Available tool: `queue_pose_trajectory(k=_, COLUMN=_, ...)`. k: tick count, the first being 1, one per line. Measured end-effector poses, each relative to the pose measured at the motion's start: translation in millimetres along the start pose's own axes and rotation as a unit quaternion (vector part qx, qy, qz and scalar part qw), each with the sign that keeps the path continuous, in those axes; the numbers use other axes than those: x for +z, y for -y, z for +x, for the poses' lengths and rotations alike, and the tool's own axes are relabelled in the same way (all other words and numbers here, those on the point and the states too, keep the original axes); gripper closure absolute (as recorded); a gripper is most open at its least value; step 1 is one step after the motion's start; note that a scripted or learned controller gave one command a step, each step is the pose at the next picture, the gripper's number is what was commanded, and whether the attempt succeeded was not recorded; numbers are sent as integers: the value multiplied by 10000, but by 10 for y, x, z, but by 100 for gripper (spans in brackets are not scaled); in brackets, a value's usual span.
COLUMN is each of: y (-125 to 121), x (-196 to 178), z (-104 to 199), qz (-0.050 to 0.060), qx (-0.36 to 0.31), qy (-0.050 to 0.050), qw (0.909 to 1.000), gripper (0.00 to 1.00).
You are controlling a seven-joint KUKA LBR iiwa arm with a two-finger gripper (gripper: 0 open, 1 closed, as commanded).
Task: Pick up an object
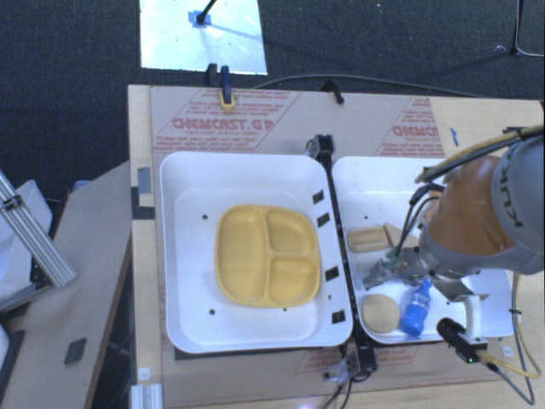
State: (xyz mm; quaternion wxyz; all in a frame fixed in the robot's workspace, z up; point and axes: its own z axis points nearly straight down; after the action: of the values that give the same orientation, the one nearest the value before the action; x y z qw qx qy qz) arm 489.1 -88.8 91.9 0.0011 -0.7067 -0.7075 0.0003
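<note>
Red "CHEMCAST GP" print on bench sheet (223,124).

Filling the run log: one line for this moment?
arm: over right bin | blue bottle: in right bin beside round tan piece | yellow tray: left bin

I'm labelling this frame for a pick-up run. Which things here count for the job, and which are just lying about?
Job:
- pincer, over the right bin
- blue bottle
- round tan disc
- tan block

Lying about:
- yellow divided tray in the left bin
- clamp at the bench's far edge
</note>
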Motion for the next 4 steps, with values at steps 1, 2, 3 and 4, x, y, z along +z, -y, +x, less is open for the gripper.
queue_pose_trajectory(k=1, y=-7, x=-121, z=-4, qz=-15, qx=-4, qy=4, qw=10000, gripper=100)
queue_pose_trajectory(k=2, y=-88, x=-576, z=25, qz=-34, qx=-15, qy=9, qw=10000, gripper=100)
queue_pose_trajectory(k=3, y=-145, x=-1204, z=45, qz=-47, qx=-18, qy=13, qw=10000, gripper=100)
queue_pose_trajectory(k=4, y=-148, x=-1673, z=-41, qz=-41, qx=-13, qy=13, qw=10000, gripper=100)
